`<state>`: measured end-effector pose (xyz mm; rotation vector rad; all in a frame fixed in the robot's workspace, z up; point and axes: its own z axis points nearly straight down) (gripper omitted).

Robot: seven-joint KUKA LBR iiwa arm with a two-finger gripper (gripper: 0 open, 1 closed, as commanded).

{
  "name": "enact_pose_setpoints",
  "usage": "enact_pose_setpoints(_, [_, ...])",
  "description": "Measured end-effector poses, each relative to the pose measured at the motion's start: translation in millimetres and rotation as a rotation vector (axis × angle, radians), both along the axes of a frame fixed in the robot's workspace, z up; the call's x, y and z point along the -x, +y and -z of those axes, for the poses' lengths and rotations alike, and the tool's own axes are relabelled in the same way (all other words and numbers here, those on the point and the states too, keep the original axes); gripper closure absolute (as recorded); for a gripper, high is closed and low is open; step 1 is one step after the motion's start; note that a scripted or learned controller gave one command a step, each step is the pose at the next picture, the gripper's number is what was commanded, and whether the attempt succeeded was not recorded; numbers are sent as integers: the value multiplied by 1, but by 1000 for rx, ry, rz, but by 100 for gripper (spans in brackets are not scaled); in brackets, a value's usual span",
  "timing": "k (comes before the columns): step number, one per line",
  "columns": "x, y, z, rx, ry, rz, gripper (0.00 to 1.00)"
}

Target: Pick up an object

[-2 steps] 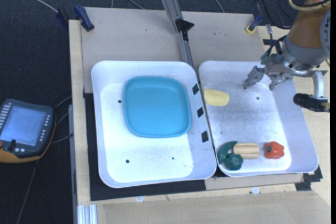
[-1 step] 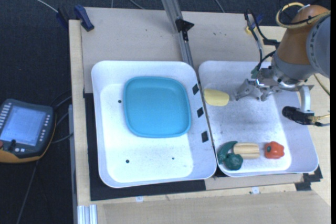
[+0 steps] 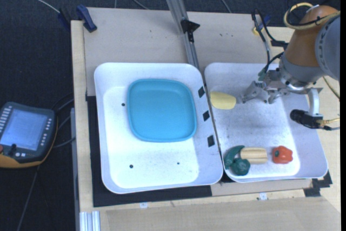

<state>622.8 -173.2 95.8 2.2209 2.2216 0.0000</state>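
At far left of the frame a handheld control pendant (image 3: 24, 134) lies on the dark floor. On the bench, the left bin (image 3: 108, 116) carries 1 blue plate (image 3: 161, 110), centre-left. In the right bin (image 3: 303, 170), a pale yellow lump (image 3: 223, 100) sits against the left wall at mid-height; along the bottom edge lie a green piece (image 3: 236, 160), a tan block (image 3: 254, 155) touching it and a red pepper-like toy (image 3: 281, 154) just beside that. My claw (image 3: 259, 93) hangs in the upper half of the right bin, fingers spread and clasping nothing, just right of the yellow lump, the object I judge nearest. It looks light, smooth and rounded, likely a hard toy that could squirt sideways; I would pinch across its short middle.
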Motion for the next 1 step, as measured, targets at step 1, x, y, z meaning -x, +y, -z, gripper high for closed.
enact_pose_setpoints(1, [0,0,-11,0,-2,0,100])
